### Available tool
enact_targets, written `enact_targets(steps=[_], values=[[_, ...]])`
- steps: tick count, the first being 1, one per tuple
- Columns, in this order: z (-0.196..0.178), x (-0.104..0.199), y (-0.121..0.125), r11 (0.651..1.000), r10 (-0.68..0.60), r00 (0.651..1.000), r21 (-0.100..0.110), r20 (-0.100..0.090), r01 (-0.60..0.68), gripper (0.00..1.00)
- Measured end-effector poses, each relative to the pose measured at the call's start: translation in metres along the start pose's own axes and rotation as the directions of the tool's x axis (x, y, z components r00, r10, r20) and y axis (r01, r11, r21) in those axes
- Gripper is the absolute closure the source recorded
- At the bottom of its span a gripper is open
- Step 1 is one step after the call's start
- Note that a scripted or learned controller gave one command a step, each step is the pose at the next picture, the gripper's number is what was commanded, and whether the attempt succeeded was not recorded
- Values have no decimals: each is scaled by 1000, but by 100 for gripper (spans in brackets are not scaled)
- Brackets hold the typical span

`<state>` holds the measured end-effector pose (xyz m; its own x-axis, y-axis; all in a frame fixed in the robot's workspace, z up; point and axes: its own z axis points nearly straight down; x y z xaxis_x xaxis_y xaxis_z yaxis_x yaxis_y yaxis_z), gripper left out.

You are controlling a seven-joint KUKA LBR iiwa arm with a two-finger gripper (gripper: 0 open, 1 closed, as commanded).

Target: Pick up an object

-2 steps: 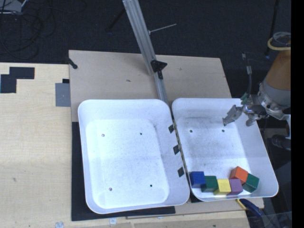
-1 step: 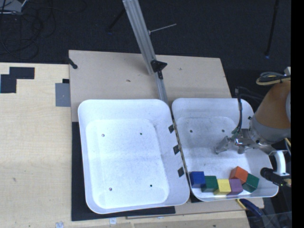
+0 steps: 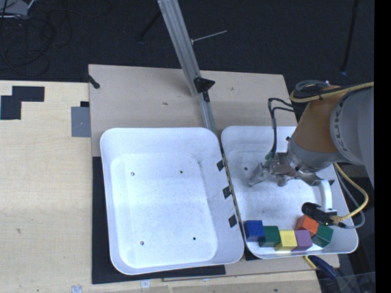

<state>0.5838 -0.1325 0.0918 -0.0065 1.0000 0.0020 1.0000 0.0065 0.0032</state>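
Observation:
Several small blocks lie in a row along the front edge of the right bin (image 3: 247,140): a blue block (image 3: 253,229), a dark green block (image 3: 269,236), a yellow block (image 3: 286,239), a purple block (image 3: 303,238), an orange block (image 3: 307,224) and a green block (image 3: 324,234). My gripper (image 3: 259,174) hangs low over the middle of the right bin, pointing left, well behind the blocks and apart from them. I see nothing held in it.
The left bin (image 3: 122,163) sits beside the right one, with black clips (image 3: 226,191) along the shared rim. A slanted aluminium rail (image 3: 183,47) rises behind the bins. The arm's grey and orange body (image 3: 330,133) covers the right bin's far right side.

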Motion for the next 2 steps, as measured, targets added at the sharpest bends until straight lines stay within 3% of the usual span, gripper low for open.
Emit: enact_targets(steps=[1, 2], values=[[-10, -5, -2, 1000, 8, 1000, 2, 2, -8, 100], [0, 28, 9, 1000, 5, 1000, 1, 3, -5, 100]])
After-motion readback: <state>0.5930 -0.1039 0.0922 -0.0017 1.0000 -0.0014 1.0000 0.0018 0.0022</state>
